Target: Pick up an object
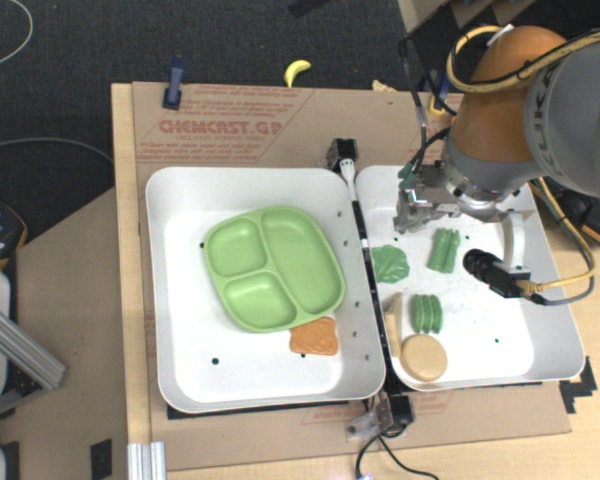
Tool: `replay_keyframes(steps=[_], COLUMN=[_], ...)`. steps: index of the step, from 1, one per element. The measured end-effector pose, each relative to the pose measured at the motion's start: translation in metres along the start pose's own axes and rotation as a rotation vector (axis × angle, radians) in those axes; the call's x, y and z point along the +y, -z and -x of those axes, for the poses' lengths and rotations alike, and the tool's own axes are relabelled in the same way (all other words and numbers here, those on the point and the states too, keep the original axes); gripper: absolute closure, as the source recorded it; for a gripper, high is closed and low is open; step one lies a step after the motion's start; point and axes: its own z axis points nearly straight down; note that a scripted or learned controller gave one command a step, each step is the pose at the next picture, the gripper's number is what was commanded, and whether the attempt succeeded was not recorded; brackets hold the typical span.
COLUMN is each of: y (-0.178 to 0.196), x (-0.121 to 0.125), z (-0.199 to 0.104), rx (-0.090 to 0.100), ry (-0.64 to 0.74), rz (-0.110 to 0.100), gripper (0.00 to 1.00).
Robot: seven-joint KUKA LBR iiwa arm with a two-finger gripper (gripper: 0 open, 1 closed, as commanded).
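Two bins; tool (412,214) near right bin's (550,353) back-left edge, grip state unclear

1. Both bins, the left bin (170,268) and the right bin (540,348), look like smooth white plastic with a soft sheen.
2. The green divided plate (273,266) in the left bin is matt plastic.
3. The bench top (230,128) at the bins' far edge looks like brown cardboard, matt, with red print.
4. The arm (570,88) has a smooth grey shell; its orange band (505,78) is glossy.
5. The floor (80,58) beyond the bench's left edge looks like dark, rough carpet.
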Motion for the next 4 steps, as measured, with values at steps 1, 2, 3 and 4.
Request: replay_keyframes(steps=[1,2,3,4], y=[0.215,0.155,0.273,0.24], x=[0.006,-0.046,-0.101,-0.101], z=[-0.042,-0.088,-0.152,-0.116], rx=[-0.001,-0.001,0.004,-0.004], ry=[-0.003,-0.004,0.002,-0.014], rz=[0.009,-0.021,0.001,-0.017], gripper=[1.0,1.0,1.0,1.0])
